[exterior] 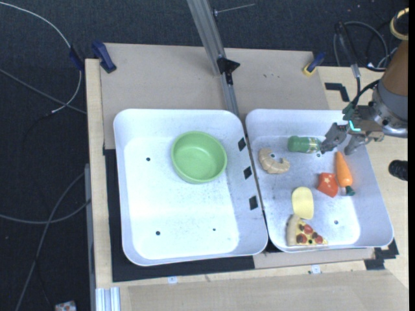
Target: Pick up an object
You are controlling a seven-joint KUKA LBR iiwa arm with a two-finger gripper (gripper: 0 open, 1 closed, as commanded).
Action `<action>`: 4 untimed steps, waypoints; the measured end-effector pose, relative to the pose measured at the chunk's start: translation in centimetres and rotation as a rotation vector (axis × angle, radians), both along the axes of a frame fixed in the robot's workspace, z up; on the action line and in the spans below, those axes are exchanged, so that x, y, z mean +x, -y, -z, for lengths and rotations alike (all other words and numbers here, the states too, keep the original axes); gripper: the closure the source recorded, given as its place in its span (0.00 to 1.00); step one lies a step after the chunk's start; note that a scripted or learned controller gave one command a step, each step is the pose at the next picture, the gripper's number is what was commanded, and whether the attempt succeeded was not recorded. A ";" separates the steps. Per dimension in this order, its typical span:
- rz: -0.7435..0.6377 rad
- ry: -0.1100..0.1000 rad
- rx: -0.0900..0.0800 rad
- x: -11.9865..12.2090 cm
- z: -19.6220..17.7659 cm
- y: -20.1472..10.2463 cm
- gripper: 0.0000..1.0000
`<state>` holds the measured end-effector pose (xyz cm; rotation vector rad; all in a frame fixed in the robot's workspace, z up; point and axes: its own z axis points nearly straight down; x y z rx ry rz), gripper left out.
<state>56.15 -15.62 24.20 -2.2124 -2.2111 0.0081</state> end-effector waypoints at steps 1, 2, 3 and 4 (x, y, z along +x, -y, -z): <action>-0.001 0.007 -0.001 0.1 -0.3 0.0 0.00; 0.000 0.002 0.000 -0.3 3.8 0.0 0.00; 0.001 0.000 0.001 -0.5 8.8 0.9 0.00; 0.001 0.013 -0.005 -0.3 13.6 1.0 0.00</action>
